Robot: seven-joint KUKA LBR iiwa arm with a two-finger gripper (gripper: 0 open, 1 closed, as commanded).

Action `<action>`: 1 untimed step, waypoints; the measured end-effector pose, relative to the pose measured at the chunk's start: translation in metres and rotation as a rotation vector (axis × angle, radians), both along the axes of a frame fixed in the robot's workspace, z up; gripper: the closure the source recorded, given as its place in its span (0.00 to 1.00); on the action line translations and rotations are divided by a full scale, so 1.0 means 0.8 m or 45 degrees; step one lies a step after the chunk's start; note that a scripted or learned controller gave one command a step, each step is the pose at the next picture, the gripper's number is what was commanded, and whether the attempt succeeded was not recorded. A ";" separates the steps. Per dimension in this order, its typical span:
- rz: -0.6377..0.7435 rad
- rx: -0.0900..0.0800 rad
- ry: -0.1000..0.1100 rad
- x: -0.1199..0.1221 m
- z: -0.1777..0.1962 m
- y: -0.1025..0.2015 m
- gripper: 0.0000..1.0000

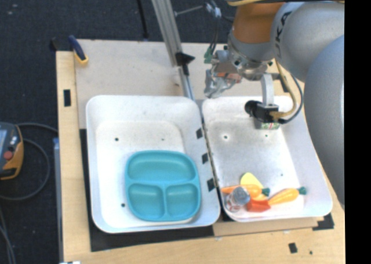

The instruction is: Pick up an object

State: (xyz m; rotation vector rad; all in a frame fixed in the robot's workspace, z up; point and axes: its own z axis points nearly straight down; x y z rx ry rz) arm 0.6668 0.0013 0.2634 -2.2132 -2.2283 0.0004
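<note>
I see my grey arm (307, 31) at the frame's upper right, its gripper (219, 86) over the right bin's (243, 141) far rim; whether its jaws are open, I cannot tell. The left bin (139, 118) holds a blue divided tray (163, 185). Small toys (258, 193) cluster at the right bin's bottom edge, well apart from the jaws.

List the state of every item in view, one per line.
Teal three-compartment plastic tray: flat in the left white bin, near corner.
Small toys, yellow, orange and red: piled in the near corner of the right white bin.
End effector: above the right bin's far edge, apart from the toys.
</note>
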 end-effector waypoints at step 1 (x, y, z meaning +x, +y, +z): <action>-0.002 -0.001 -0.004 0.018 -0.009 0.065 1.00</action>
